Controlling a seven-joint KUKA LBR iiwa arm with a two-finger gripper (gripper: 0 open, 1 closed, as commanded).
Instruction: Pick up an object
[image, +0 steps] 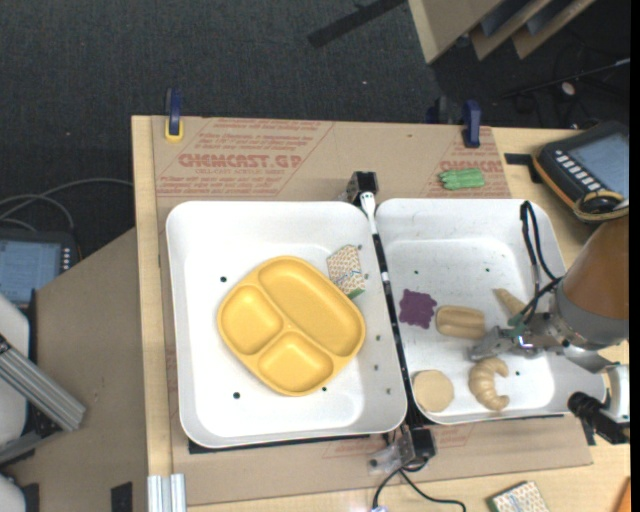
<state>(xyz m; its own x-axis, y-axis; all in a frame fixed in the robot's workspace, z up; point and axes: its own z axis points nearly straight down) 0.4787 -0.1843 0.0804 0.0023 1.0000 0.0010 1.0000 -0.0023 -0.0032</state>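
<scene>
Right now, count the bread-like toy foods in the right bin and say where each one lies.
3. A roll sits mid-bin beside the purple piece, a round bun lies at the front edge, and a croissant lies right of it. The arm may hide more.

The grey arm (600, 290) (orange band above the wrist) reaches in from the right — gripper (492, 347) low, pointing left.

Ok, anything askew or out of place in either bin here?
One small thing: the patterned paper-like packet in the left white bin lies partly tucked under the rim of the yellow three-compartment plastic plate. Nothing looks spilled or damaged.
</scene>
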